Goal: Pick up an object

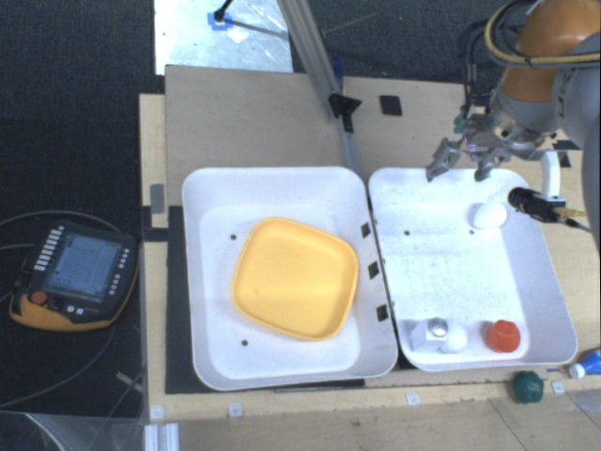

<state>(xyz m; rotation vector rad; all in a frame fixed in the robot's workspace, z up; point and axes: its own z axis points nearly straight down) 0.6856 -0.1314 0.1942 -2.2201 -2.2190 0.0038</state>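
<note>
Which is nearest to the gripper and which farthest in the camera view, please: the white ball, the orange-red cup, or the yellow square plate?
From the gripper:
1. White ball, just below it in the right bin's upper part.
2. Orange-red cup, at the right bin's lower edge.
3. Yellow square plate, in the left bin.

The grey arm (pixel 575 111) enters at the upper right of the frame, its orange band (pixel 554 26) bulging near the top right corner. Below the band the wrist narrows and points toward the lower left. The gripper (pixel 462 164) hangs at the upper right of the frame, its two dark fingers (pixel 441 163) spread apart with nothing between them, the tips pointing down and leftward. Cables loop around the wrist above the orange band.
</note>
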